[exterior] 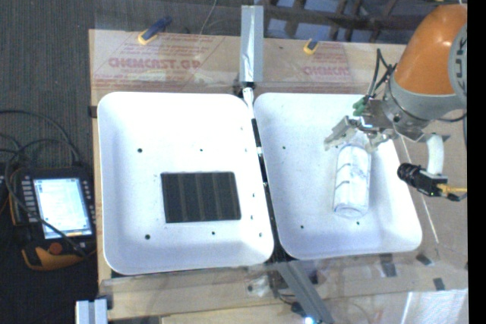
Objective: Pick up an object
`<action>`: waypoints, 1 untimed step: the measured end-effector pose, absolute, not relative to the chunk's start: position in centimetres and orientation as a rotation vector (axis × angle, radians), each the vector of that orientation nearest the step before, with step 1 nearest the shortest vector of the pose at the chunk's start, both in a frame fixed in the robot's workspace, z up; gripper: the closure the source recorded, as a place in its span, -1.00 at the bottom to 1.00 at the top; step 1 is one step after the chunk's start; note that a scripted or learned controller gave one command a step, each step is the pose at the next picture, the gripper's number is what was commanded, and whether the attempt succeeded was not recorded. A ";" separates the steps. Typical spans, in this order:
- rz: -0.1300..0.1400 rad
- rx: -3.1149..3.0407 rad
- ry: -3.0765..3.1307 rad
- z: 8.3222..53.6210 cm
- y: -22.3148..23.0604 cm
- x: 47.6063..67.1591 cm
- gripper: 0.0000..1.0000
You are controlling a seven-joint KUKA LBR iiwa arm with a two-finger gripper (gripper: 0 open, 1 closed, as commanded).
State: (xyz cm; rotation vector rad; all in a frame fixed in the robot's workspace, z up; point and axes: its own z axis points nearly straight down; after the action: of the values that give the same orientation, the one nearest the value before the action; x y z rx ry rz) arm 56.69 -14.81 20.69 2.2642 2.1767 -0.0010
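Note:
A clear plastic bottle (353, 180) lies on its side in the right bin (304, 163), its long axis running from far to near. My gripper (357, 134) hangs just above the bottle's far end, below the orange band of the arm. It is open, and nothing sits between its fingers. A dark ribbed rectangular slab (200, 196) lies flat in the left bin (137, 133), near that bin's front half.
The arm's grey and orange body (433, 72) looms over the right bin's far right corner. A black fitting with a yellow tip (425, 180) sticks out by the right rim. A handheld pendant (57, 207) rests on the floor at left.

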 end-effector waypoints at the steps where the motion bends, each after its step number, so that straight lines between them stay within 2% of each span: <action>1: 0.035 2.216 2.162 13.4 -18.1 56.3 -1.00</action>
State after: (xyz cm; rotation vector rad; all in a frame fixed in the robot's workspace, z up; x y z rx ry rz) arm 56.35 -18.10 13.44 2.2160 2.1620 0.0353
